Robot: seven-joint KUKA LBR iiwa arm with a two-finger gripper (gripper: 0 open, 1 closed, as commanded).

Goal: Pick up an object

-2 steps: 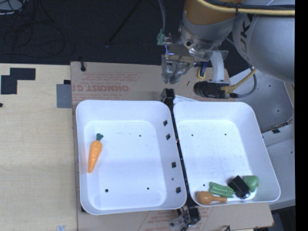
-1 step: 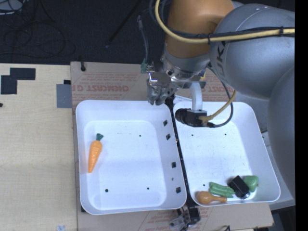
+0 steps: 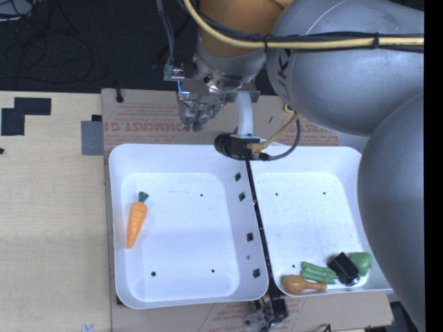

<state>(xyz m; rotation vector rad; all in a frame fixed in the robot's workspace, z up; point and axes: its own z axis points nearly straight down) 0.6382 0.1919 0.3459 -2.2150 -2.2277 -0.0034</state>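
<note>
Pale wooden surface [image 3: 48,206] carries two shallow white bins side by side, and my jaws [image 3: 195,120] hang above the cardboard beyond the left bin's [image 3: 173,161] far rim; how far apart they stand, I cannot tell. Well below my jaws and off to their left, a toy carrot [image 3: 136,220] lies by that bin's left wall. Far down to their right, the right bin's [image 3: 304,161] near corner holds a tan pear-shaped toy [image 3: 302,284], a green pod [image 3: 318,273], a black block [image 3: 344,268] and a green piece [image 3: 360,261], bunched together.

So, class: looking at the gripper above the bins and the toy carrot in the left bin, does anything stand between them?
Nothing visible does. The gripper hangs above the far rim of the left bin, and the carrot lies alone near that bin's left wall, with bare white floor around it.
</note>
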